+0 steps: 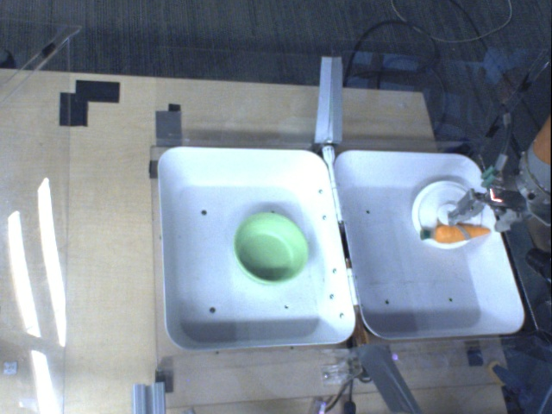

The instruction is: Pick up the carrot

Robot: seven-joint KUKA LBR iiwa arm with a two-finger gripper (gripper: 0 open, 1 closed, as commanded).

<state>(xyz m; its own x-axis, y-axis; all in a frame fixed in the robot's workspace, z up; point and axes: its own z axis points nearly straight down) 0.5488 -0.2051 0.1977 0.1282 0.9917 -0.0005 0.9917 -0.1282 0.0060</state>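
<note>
the left bin (185,317) holds a green bowl (272,247), sitting a little below its middle and well apart from anything the task needs. a metal rail (329,102) runs up from the seam between the bins.

the right bin (405,309) has a small white plate (434,203) near its right wall. the carrot (459,233) lies across the plate's lower rim, roughly level, its green stub to the left and its tip pointing right, with part of it hanging past the rim over the bin floor.

the gripper (485,207) reaches in from the right and sits just above the carrot's right half, over the plate's right side. its fingers look spread, one toward the plate's middle and one out to the right, and nothing sits between them; the carrot is below them, not in their grasp. whether any finger touches the carrot i cannot tell.

the risks, as i judge them: the carrot is round and propped on a rim, so a close that lands off its axis could roll it off the plate or squirt it sideways. a finger coming down on the plate's edge could tip or shove the plate and carry the carrot with it. the bin wall close on the right leaves little room for the outer finger.
</note>
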